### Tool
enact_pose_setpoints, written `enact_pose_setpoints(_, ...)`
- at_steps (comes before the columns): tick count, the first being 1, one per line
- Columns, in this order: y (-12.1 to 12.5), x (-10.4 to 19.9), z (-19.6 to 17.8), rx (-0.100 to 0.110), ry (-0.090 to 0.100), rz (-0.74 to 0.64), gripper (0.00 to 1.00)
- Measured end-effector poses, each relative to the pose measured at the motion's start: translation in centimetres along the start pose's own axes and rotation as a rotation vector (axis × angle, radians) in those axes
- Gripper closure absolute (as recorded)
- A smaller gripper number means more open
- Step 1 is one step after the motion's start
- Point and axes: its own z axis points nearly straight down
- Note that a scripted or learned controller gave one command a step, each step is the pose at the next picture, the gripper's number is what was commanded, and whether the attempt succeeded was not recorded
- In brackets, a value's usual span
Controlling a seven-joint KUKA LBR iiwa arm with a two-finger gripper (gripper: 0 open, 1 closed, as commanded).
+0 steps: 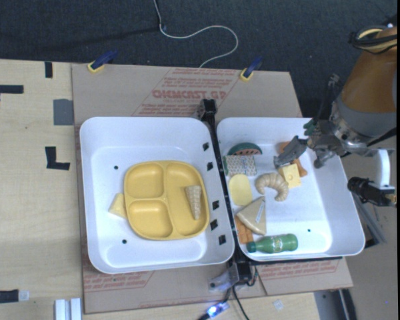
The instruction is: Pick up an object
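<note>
Grey gripper [295,149] is hovering over the right bin's [333,229] far edge, fingers apart and gripping nothing, just above the yellow cheese block [291,175] beside the croissant [274,185].

Wooden bench [27,199] bearing two white bins [97,179].

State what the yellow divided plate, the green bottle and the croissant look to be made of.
Yellow divided plate: likely moulded plastic, matte, uniform colour, rounded compartment walls.
Green bottle: probably plastic, glossy highlights along its side.
Croissant: seemingly toy plastic or foam, smooth and evenly tan.
</note>
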Motion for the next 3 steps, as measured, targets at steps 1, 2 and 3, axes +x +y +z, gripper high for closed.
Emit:
enact_pose_setpoints(1,0.2,0.0,-0.7,-0.012,-0.002,-0.003,0.00)
enact_pose_setpoints(2,0.6,0.6,5.6,-0.006,-0.001,-0.004,0.00)
enact_pose_setpoints(3,1.1,0.6,10.2,-0.008,-0.002,-0.004,0.00)
